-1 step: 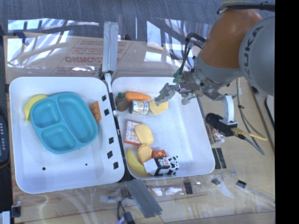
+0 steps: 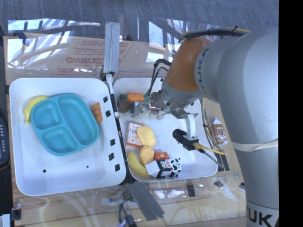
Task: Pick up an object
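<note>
Two white bins are seen side by side. In the left bin [image 2: 28, 174], a blue tray [image 2: 64, 123] lies at centre, with a banana [image 2: 32, 105] touching its upper-left edge and an orange block [image 2: 97, 112] at its right. The right bin [image 2: 208, 171] is entered from the frame's right by the grey arm [image 2: 241, 79], its pincer [image 2: 144, 107] lowered near a carrot [image 2: 135, 97] in the upper part. Toward the lower part, a yellow chip [image 2: 147, 136], a shell [image 2: 146, 154], a second banana [image 2: 136, 165] and a black-and-white carton [image 2: 165, 168] are clustered.
</note>
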`<act>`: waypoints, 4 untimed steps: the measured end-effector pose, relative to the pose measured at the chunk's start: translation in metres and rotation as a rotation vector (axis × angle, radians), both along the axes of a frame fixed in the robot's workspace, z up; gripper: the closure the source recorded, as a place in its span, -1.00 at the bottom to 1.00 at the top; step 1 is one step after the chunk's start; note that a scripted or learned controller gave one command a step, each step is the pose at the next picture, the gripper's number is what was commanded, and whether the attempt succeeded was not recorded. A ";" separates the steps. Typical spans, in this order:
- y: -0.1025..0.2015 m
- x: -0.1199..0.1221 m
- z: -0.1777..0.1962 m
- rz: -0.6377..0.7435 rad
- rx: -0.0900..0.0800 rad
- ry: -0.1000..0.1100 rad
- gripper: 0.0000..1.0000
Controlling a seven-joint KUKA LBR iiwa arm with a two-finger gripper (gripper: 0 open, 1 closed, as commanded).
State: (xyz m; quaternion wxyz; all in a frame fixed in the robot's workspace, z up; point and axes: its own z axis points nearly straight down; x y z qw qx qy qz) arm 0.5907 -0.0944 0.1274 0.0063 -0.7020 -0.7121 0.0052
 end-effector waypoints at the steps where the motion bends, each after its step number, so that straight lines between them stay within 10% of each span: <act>1: -0.002 0.041 -0.037 0.018 -0.001 -0.011 -1.00; 2: -0.001 0.043 -0.024 0.022 -0.001 -0.017 1.00; 3: 0.019 0.025 0.068 0.176 -0.001 -0.020 1.00; 4: 0.013 -0.003 0.066 0.177 0.000 -0.012 1.00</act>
